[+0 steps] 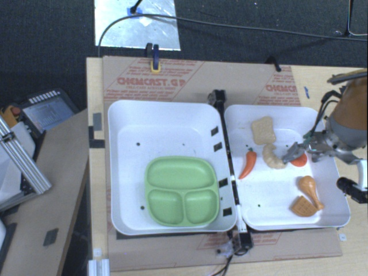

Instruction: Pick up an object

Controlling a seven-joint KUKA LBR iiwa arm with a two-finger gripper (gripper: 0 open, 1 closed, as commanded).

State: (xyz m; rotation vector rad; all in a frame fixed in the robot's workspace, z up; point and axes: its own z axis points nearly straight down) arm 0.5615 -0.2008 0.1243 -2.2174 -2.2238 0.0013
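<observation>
Nearest the camera, at the front of the right bin (345,217), sit a tan waffle-like piece (303,206) and a drumstick-shaped toy (309,187) — both untouched. Further back: an orange-red pepper (248,163), a pale croissant-like piece (274,157), a beige bread slice (263,130) and a red-orange piece (299,161). Left bin (123,154) holds a green divided plate (181,190).

Tool (292,153) is down in the right bin, tip approx. between the croissant-like piece and the red-orange one, close to both. Can't tell open vs. closed — nothing visibly gripped.

Step in hand, I judge: the reach/approach, grasp not yet made. Next move calls for settling on one piece, closing squarely on it w/o nudging its neighbour, then a clean lift.
</observation>
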